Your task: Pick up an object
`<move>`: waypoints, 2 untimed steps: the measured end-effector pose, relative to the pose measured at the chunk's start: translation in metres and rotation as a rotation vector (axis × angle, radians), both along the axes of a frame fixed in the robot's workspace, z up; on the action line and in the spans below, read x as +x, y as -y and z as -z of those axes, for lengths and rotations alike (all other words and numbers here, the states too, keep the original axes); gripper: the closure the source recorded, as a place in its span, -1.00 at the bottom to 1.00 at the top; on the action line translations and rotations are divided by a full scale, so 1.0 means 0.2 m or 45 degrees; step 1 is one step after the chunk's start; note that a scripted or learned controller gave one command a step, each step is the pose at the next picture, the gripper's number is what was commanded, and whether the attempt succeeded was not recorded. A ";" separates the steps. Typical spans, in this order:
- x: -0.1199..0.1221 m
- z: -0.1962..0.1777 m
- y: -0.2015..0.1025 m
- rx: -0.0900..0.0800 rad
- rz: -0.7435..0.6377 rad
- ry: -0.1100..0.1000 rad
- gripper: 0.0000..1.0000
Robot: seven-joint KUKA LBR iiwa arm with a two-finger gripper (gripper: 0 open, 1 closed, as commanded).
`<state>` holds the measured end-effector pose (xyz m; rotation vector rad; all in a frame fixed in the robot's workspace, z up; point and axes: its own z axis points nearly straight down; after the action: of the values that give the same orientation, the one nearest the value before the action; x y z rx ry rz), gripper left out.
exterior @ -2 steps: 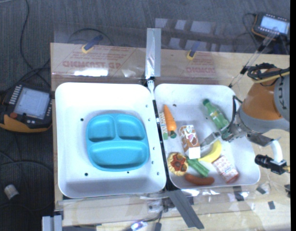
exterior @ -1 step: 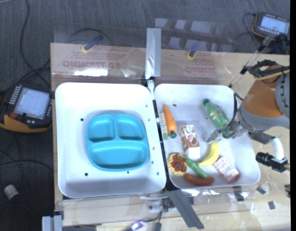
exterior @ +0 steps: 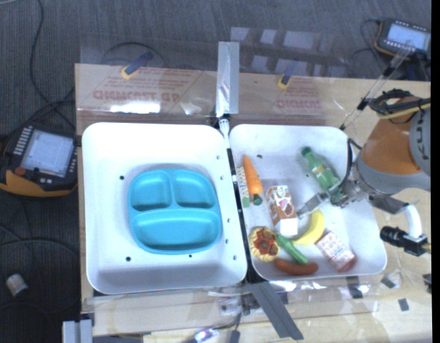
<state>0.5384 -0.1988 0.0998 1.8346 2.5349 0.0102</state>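
Gripper (exterior: 334,195) is seen low in the right bin (exterior: 363,259) between green bottle (exterior: 318,166) and banana (exterior: 311,229), finger state cannot be told, nothing seen held; banana is judged light, slightly soft, smooth-skinned, best taken across its middle.

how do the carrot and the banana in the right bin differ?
Colour: the carrot is orange with a green end; the banana is yellow.
Shape: the carrot is straight and tapered; the banana is curved.
Place: the carrot lies along the right bin's left wall, running roughly top to bottom in the view; the banana sits near the middle, slanted, next to the green bottle and gripper.
Shared: both are toy foods lying flat in the same bin.
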 end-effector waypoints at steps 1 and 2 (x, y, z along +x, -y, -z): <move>-0.11 0.05 -0.08 -0.013 -0.197 0.002 -1.00; -0.16 0.05 -0.23 -0.007 0.016 0.004 -1.00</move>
<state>0.5071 -0.1524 0.0905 1.8466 2.5191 0.0065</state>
